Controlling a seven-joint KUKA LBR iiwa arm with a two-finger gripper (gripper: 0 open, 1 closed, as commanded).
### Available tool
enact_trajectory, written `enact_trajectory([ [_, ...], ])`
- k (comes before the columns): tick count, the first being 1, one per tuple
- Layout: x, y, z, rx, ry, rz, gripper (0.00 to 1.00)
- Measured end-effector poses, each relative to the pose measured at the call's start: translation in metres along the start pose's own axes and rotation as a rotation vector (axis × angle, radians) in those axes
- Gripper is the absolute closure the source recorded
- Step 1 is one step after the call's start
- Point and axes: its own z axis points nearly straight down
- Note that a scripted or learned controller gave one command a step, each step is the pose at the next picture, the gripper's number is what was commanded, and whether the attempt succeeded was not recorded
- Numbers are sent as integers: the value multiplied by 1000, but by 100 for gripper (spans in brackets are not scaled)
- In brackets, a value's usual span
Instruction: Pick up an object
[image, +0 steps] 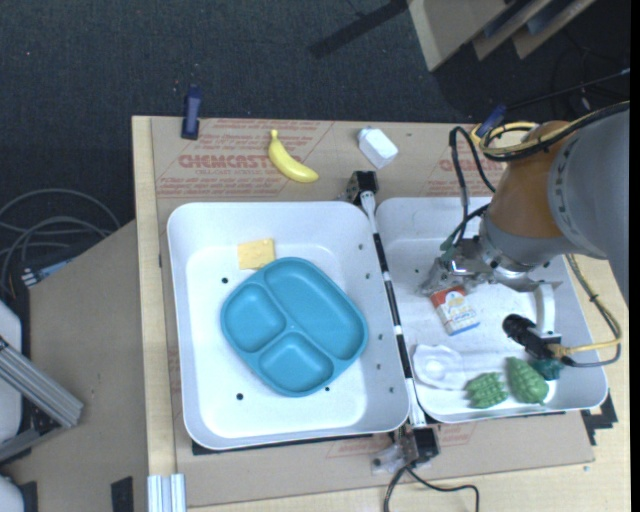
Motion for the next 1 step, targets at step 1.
enact_trajectory([
  [1, 57, -39, -125, 0, -1, 1, 100],
])
